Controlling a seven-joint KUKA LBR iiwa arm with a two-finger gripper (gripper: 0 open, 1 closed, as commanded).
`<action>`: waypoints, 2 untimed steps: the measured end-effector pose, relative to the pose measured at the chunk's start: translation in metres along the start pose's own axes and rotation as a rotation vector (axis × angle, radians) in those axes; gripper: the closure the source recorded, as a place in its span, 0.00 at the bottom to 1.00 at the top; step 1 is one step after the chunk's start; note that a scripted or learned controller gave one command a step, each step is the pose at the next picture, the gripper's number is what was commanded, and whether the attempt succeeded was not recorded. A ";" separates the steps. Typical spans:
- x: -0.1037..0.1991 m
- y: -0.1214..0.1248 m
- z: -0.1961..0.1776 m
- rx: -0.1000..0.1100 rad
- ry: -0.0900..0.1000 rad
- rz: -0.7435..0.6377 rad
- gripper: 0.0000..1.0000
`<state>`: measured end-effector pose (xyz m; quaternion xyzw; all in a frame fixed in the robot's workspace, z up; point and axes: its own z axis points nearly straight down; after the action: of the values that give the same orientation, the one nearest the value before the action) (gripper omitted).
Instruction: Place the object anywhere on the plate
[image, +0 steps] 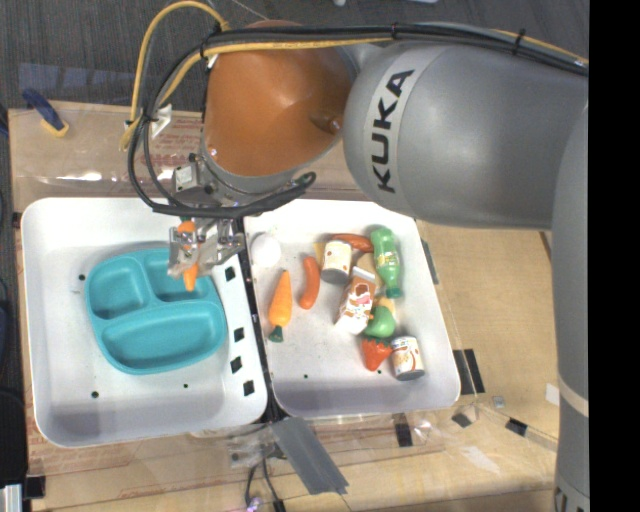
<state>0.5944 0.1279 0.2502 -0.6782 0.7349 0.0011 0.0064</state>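
A teal plate (155, 335) with three compartments lies in the left bin (60, 400). My gripper (203, 255) hangs over the plate's upper right corner, under the arm's orange band. A small orange object (187, 270) shows between its fingers, just above the rim of the plate's top right compartment. The gripper looks shut on it. The wrist hides the top of the fingers.
The right bin (330, 395) holds an orange carrot (281, 300), a red chili (310, 282), a white egg (265, 250), a green bottle (386, 258), a strawberry (374, 353), small cans and other toy food. The bins' shared wall (243, 330) runs just right of the plate.
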 end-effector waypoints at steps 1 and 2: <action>-0.001 -0.001 -0.010 0.003 -0.002 -0.003 1.00; 0.020 0.010 0.029 -0.010 0.010 -0.150 1.00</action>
<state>0.5834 0.1094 0.2209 -0.7314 0.6819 0.0009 -0.0005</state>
